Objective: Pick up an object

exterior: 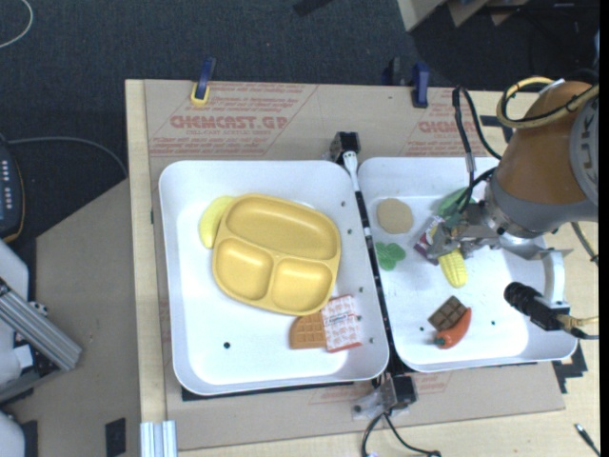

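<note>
The gripper (440, 243) is low in the right bin (495, 350), right beside the yellow corn cob (455, 268), so this looks like the reach for a grasp. Whether it is open or closed, I cannot tell; next it must close squarely on the cob and lift

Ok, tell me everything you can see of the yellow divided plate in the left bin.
The yellow divided plate looks like smooth moulded plastic, a rounded oblong with three compartments: one long section along its far side and two smaller ones along the near side. It lies flat, right side up, turned at a slant in the left bin. A paler yellow piece pokes out from under its upper left edge, and a waffle toy sits at its near rim.
</note>
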`<action>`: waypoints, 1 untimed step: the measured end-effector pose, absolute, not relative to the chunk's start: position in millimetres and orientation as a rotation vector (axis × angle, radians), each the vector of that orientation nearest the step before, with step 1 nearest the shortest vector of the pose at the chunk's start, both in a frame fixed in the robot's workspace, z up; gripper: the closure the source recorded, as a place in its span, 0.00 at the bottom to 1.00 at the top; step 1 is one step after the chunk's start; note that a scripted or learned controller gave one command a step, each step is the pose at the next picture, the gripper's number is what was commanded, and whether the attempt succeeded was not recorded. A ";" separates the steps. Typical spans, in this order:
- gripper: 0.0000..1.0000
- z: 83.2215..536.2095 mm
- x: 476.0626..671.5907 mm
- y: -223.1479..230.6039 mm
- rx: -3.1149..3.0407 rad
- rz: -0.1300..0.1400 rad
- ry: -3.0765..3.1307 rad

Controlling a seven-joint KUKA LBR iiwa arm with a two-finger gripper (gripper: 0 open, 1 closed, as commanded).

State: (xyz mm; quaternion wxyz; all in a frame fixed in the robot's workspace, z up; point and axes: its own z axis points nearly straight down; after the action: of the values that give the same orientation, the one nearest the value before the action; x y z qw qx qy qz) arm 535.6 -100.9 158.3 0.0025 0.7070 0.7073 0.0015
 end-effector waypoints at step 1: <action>1.00 210.8 547.1 -99.9 2.216 0.005 2.219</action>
State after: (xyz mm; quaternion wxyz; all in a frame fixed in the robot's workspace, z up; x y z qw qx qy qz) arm 547.1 -99.9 210.8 0.0028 0.7067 0.7075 0.0017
